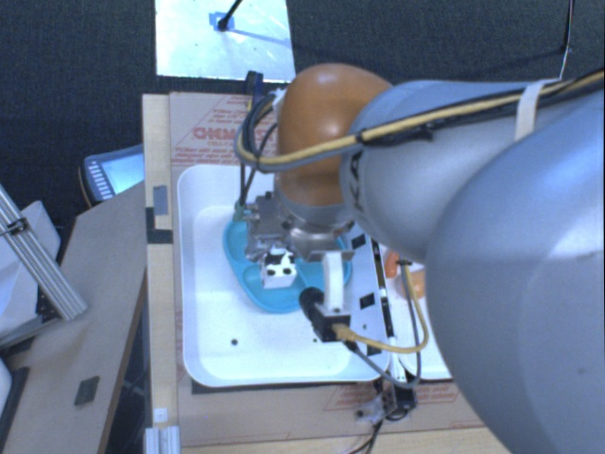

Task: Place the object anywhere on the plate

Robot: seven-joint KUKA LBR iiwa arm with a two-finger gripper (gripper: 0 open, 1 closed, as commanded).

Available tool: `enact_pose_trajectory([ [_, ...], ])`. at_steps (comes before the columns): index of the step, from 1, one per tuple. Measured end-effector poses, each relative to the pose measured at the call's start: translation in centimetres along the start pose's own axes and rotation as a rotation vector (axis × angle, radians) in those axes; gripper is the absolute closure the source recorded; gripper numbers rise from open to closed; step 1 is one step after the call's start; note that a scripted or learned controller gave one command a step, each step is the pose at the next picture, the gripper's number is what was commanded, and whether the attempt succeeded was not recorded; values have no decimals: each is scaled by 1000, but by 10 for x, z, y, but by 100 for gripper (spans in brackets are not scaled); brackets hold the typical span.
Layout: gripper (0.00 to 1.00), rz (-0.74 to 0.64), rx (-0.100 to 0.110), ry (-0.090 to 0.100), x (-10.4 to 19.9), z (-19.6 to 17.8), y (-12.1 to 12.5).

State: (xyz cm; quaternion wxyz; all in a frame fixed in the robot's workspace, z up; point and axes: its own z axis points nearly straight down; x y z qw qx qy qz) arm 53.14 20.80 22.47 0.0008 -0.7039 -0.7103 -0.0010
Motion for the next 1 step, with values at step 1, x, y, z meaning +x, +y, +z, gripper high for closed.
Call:
enact_pose_trajectory([
  [1,0,4,0,-2,-3,0,1],
])
